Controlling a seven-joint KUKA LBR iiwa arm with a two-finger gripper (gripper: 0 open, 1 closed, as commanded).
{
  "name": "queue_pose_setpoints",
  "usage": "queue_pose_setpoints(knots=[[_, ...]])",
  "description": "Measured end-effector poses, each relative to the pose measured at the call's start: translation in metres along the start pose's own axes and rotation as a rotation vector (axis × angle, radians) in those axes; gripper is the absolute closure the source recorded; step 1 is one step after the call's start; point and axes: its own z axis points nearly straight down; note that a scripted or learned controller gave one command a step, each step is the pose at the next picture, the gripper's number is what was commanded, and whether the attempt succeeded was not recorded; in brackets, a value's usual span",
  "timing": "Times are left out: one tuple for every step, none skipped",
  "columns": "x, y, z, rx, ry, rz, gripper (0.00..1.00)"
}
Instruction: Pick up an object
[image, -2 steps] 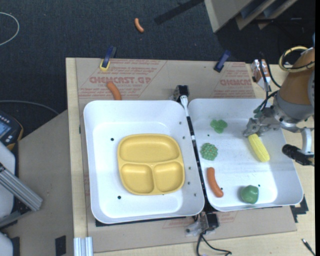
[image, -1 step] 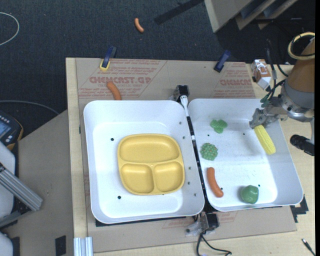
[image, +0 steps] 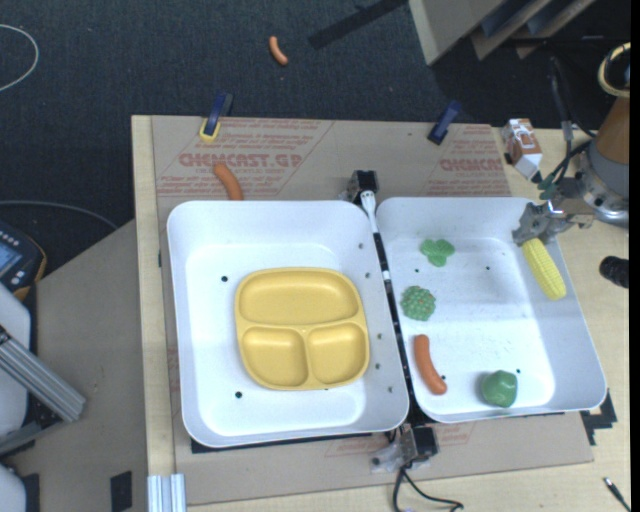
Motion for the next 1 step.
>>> queue_pose_setpoints(knots=[[-0.0005, 0.0016, -0.0394, -0.001, 0.000, 0.000, 1.00]])
